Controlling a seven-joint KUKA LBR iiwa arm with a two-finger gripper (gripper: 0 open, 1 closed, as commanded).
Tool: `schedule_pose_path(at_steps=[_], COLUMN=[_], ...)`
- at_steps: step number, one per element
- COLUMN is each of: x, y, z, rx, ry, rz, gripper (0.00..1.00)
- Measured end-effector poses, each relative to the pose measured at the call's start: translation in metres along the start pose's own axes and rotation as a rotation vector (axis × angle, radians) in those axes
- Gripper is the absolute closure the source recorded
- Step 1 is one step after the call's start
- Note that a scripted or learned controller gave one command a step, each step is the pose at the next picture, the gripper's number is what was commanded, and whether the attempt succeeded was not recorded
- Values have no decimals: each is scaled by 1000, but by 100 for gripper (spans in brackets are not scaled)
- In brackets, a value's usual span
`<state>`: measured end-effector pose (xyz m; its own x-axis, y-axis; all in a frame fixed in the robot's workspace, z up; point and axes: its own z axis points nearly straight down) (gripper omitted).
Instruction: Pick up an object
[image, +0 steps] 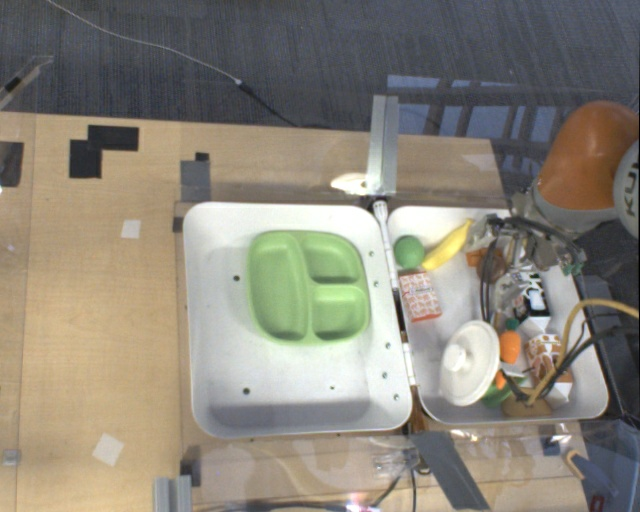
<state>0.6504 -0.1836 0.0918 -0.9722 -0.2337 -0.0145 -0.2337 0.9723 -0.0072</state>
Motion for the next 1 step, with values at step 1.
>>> schedule_pose_path(at_steps=[1], x=[-26], y=[42], z=[2], rx=[-1], ry=[33], rz=[164], gripper=[0])
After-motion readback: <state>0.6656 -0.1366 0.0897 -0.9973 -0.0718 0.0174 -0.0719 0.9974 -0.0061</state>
